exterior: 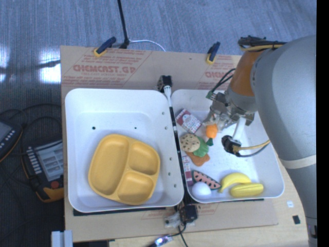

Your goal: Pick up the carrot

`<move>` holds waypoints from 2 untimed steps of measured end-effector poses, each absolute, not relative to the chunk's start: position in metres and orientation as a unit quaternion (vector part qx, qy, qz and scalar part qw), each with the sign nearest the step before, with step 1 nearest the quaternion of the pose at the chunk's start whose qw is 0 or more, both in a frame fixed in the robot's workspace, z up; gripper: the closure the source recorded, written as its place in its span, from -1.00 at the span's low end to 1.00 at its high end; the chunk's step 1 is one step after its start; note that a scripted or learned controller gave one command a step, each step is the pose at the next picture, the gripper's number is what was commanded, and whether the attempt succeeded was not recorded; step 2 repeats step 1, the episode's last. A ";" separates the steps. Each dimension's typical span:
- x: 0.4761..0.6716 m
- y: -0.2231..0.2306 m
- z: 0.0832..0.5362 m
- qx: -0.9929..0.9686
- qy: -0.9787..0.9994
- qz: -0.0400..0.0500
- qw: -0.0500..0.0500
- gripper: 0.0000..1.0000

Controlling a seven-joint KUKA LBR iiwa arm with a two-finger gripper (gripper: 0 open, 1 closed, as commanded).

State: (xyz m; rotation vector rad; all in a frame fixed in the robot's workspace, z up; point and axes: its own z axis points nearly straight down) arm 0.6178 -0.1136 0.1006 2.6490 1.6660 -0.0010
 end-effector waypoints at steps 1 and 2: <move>0.669 -0.072 0.186 0.906 0.423 -0.001 0.002 1.00; 0.669 -0.072 0.186 0.906 0.423 -0.001 0.002 1.00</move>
